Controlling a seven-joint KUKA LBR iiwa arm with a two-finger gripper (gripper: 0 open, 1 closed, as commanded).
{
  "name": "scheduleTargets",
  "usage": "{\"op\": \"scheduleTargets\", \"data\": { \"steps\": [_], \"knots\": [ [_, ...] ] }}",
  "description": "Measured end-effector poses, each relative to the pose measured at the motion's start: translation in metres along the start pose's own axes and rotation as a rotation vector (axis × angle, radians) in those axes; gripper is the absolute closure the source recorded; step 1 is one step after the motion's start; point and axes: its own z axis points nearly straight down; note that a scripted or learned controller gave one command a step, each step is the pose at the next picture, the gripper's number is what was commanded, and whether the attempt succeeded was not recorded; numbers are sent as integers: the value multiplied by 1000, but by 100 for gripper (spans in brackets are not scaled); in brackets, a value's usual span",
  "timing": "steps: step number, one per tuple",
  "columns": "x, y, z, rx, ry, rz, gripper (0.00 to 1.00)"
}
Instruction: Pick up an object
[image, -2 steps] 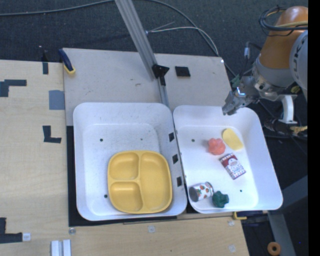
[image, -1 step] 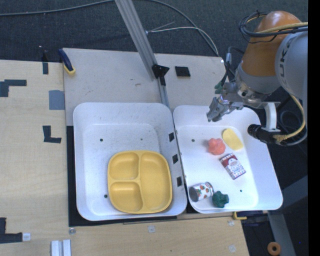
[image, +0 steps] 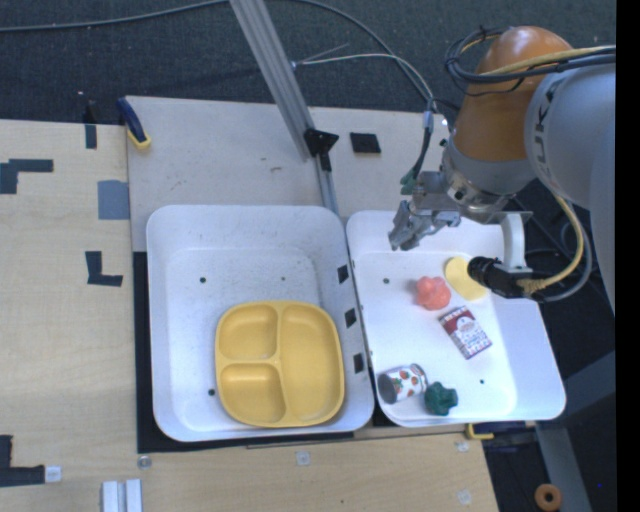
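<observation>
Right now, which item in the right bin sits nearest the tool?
The pink lump, just below the tool. The yellow disc lies slightly farther right; the red packet, can and green piece sit well beyond.

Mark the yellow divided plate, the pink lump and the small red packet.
yellow divided plate (image: 280, 362), camera view, on the ridge where its three compartments meet.
pink lump (image: 433, 292), camera view, on its middle.
small red packet (image: 466, 333), camera view, on its printed face.

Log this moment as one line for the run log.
claw: over right white bin far edge, holding nothing | pink lumpy object: in bin, untouched | yellow divided tray: left bin
</observation>
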Motion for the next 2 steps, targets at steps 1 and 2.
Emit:
{"op": "scheduleTargets", "data": {
  "steps": [1,2],
  "knots": [
    [53,-18,-5,0,1,-2,100],
    [96,-40,-3,1,-1,0,100]
  ]
}}
